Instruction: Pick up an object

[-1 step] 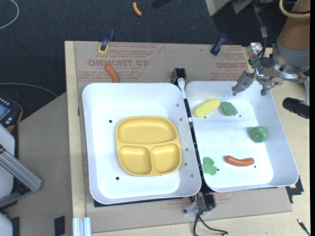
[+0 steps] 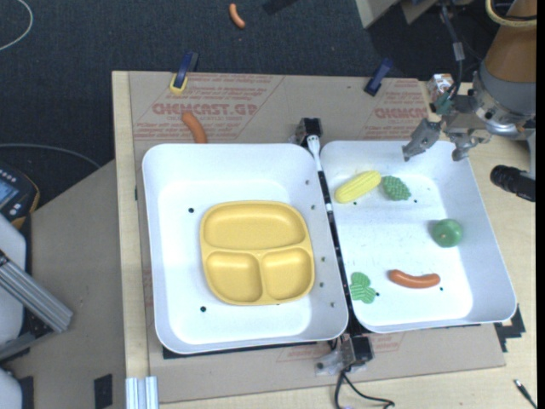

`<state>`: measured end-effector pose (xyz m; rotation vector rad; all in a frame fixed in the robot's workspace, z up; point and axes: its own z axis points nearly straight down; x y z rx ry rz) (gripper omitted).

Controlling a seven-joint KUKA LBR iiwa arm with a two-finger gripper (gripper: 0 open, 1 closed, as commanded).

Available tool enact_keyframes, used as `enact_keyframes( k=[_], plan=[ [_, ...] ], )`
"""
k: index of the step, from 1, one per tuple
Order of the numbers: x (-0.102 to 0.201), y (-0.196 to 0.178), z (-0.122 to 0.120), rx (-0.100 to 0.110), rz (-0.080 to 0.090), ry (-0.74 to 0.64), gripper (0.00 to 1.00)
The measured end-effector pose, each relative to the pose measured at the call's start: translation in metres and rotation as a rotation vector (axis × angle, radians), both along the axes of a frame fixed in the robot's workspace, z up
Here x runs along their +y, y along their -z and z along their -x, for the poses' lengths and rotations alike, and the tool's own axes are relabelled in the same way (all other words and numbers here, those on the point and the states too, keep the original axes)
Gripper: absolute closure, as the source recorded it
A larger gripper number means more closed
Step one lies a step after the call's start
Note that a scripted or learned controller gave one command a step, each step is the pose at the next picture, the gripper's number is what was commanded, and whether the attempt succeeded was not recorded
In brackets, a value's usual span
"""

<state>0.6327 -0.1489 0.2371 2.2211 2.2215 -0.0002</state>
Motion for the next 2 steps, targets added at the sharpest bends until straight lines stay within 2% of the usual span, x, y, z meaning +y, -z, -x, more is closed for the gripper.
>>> enact_keyframes(
  k=[1, 2],
  plan=[
    [0.003, 0.047, -0.008, 0.005, -0.001, -0.002, 0.0],
    [0.001, 0.111, -0.005, 0.008, -0.002, 0.0, 0.0]
  ],
)
